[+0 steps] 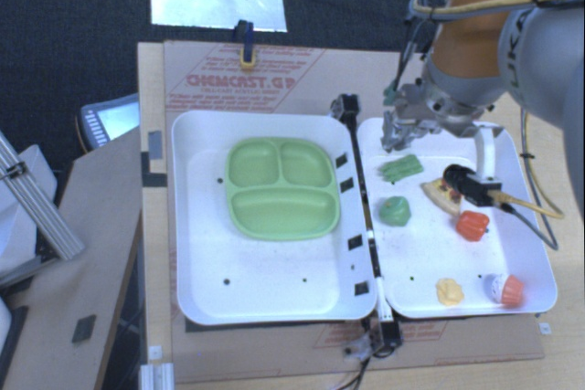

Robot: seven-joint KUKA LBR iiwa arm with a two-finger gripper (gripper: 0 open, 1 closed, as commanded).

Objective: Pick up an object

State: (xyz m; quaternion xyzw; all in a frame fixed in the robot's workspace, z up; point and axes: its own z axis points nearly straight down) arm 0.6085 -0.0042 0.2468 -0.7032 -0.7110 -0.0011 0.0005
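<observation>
My gripper (pixel 396 140) hangs over the far left part of the right bin (pixel 530 288), just above and behind a flat green ridged piece (pixel 400 167). Nothing shows in the gripper. A round green toy (pixel 395 211) lies in front of that piece. To the right are a pizza slice toy (pixel 440 193) and a red pepper toy (pixel 472 225). Near the bin's front wall sit a small yellow toy (pixel 449 290) and a white and orange toy (pixel 504 289).
The left bin (pixel 196 288) holds a light green divided plate (pixel 280 189). A black divider with clips (pixel 358 196) runs between the two bins. The arm's grey and orange body (pixel 484 23) looms over the right bin's far side.
</observation>
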